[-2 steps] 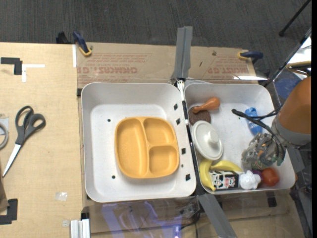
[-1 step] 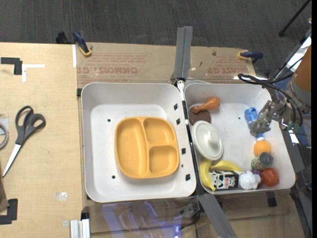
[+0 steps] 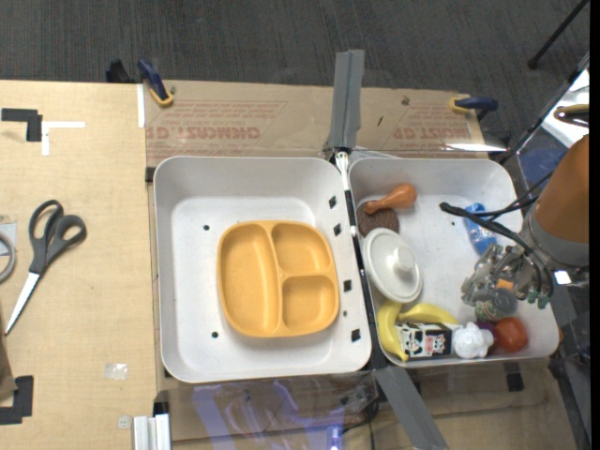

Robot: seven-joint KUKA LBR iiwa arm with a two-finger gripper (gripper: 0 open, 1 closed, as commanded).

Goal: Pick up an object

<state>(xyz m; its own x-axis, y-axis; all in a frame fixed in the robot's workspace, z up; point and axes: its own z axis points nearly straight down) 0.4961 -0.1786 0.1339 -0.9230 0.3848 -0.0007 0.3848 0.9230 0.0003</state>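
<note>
the gripper [image 3: 499, 284] hangs low over the right bin [image 3: 431, 172], near its right wall; whether it grips anything cannot be told. along that bin's near edge lie a banana [image 3: 388, 326], a small milk carton [image 3: 424, 341], a white ball [image 3: 473, 342] and a tomato [image 3: 510, 335]. a yellow divided plate [image 3: 278, 278] sits mid left bin [image 3: 187, 251].

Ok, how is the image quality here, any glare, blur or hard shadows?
Camera view: light is even and soft, shadows faint; the yellow tray and scissors look sharp; the tool reads as muddled detail over the right bin; a bluish glow sits at the bottom edge.
</note>
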